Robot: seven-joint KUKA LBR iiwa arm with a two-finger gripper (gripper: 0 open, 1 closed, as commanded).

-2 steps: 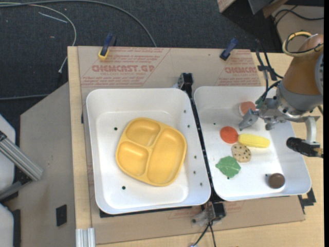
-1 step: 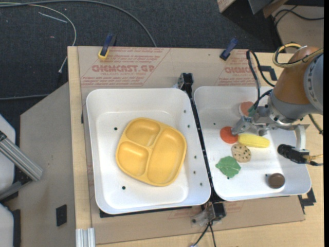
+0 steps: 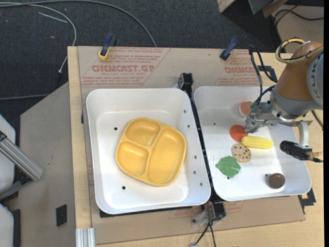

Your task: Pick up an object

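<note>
The right bin [image 3: 216, 102] holds several small toy foods: a yellow corn cob [image 3: 258, 142], a red-orange piece [image 3: 237, 133], a speckled cookie [image 3: 240, 153], a green leaf [image 3: 227, 166], a brown ball [image 3: 276, 180] and a pinkish piece [image 3: 245, 107] at the back. My gripper [image 3: 253, 126] points down inside this bin, just above the corn cob and beside the red-orange piece. Nothing is visibly lifted between the fingers.
The left bin [image 3: 103, 117] carries a yellow divided plate [image 3: 151, 151]. A black divider runs between the bins. Blue clamps [image 3: 106, 46] hold the cardboard base at the back. Cables lie at the bin's right rim near the arm [image 3: 297, 84].
</note>
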